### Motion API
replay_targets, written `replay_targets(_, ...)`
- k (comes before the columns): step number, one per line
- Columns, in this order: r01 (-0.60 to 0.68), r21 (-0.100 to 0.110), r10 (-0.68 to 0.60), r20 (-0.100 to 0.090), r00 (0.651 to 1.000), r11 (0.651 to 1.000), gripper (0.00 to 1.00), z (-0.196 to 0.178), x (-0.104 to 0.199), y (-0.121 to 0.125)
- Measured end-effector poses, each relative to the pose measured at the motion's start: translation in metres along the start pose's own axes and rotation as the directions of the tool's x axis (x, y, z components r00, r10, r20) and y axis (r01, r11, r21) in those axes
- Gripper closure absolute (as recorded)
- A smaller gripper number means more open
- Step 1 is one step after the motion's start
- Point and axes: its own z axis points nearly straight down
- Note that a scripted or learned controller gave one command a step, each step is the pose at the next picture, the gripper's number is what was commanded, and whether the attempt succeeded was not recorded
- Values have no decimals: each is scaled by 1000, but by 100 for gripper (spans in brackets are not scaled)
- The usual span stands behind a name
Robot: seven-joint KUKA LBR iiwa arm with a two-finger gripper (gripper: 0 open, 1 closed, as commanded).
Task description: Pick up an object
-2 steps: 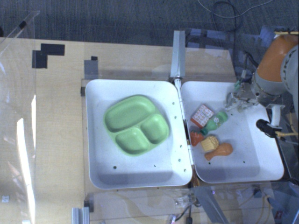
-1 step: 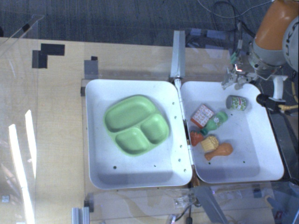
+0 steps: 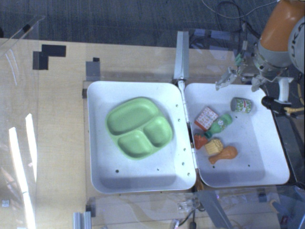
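The right bin (image 3: 267, 171) holds several small items. A grey-green can (image 3: 241, 105) lies on its side near the back. A red and white box (image 3: 206, 118) and a green bottle (image 3: 220, 124) sit beside each other at the bin's left. In front of them lie a red toy vegetable (image 3: 200, 140), a yellow corn piece (image 3: 214, 146) and an orange drumstick (image 3: 224, 154). My gripper (image 3: 239, 82) hangs above the bin's back edge, just behind the can. It is open, fingers spread wide, with nothing between them.
The left bin (image 3: 100, 171) holds a green divided plate (image 3: 139, 127). A metal divider post (image 3: 181, 56) stands between the bins at the back. Cables (image 3: 224, 4) loop behind the right bin. A clear panel covers the bench's left side.
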Motion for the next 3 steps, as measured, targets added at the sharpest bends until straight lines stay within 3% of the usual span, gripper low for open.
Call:
replay_targets(1, -46, -26, 47, 5, 999, 999, 0, 99, -33, -5)
replay_targets(2, 104, -40, -104, 12, 995, 994, 0, 106, -66, -15)
replay_targets(3, 215, -26, -215, 8, 977, 976, 0, 116, 0, -63)
